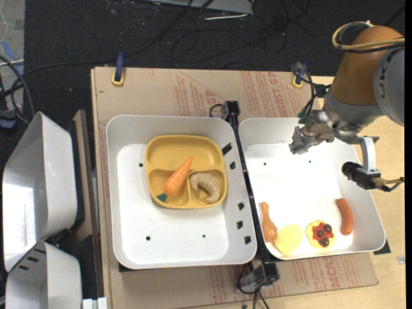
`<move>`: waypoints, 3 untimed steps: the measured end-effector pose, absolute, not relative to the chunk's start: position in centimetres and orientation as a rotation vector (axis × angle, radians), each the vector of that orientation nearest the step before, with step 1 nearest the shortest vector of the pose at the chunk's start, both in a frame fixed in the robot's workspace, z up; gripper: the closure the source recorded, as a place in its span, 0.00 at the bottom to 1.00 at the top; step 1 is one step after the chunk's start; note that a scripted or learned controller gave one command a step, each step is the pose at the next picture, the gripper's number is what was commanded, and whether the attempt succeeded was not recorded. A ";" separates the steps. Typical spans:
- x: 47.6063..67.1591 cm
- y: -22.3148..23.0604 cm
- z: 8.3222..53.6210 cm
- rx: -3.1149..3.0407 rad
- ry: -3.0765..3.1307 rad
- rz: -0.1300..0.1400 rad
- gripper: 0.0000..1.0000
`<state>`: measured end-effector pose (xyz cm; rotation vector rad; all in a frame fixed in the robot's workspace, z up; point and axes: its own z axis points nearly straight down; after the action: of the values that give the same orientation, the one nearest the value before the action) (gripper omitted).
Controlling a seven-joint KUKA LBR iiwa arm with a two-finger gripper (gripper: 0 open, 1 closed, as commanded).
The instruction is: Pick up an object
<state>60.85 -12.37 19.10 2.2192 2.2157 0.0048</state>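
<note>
Seen from above: gripper [301, 145] hovering over the upper left part of the right bin [302, 129], finger state impossible to tell, nothing visibly held. Along that bin's near edge lay a chicken drumstick [268, 222], a yellow disc [289, 238], a small tart [320, 233] and a sausage [346, 215]. In the left bin [129, 237] sat a yellow divided plate [187, 145], holding a carrot [178, 176] and a shrimp [207, 186].

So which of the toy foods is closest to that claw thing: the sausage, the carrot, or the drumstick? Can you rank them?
Measured from the gripper in the camera view:
1. Sausage, at the right side of the right bin, nearest.
2. Drumstick, at the left side of the same bin, slightly farther.
3. Carrot, on the yellow plate in the left bin, farthest.
</note>
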 end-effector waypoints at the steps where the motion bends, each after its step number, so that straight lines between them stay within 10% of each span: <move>1: 61.0 -12.4 24.1 2.215 2.220 0.005 1.00; 3: 58.8 -1.8 22.5 2.214 2.232 0.000 1.00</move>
<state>58.81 -1.79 22.54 2.2142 2.2325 -0.0004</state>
